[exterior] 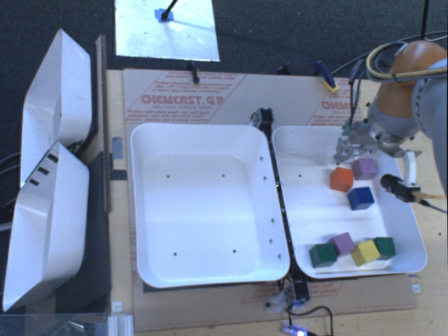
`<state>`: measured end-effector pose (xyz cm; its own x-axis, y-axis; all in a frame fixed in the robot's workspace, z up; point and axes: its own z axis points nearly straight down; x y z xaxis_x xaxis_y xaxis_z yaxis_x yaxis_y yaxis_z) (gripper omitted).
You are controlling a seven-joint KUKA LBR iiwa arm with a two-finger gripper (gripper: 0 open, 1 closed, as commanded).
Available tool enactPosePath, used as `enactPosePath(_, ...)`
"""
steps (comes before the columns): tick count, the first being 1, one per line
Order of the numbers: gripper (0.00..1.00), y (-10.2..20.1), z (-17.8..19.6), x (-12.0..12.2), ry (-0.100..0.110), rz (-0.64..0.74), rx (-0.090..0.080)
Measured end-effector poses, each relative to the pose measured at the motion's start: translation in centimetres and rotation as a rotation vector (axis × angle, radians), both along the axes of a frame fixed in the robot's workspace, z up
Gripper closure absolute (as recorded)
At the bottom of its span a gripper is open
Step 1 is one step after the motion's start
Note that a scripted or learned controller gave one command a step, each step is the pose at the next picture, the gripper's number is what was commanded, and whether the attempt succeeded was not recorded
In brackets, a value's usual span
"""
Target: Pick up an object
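Down at the bottom right, the right bin had a row of blocks: green block, purple block, yellow block, another green one. Further up sat a blue block, an orange block and a lilac block. The gripper hovered just above the orange one, holding nothing. The left bin took up the middle.

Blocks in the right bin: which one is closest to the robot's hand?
The orange block, just below the hand. The lilac block sits slightly farther right; the blue one and the bottom row lie farther off.
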<state>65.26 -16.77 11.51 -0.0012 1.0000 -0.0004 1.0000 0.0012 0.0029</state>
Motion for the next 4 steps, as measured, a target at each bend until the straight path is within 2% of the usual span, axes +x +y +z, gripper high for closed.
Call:
enactPosePath(1, 1.00, 0.2, 6.4, 0.1, -0.003, 0.000, -0.001)
enactPosePath(3, 1.00, -0.1, 15.3, 0.5, -0.002, 0.000, -0.001)
enactPosePath(4, 1.00, 4.0, 14.7, -0.8, 0.002, 0.002, 0.001)
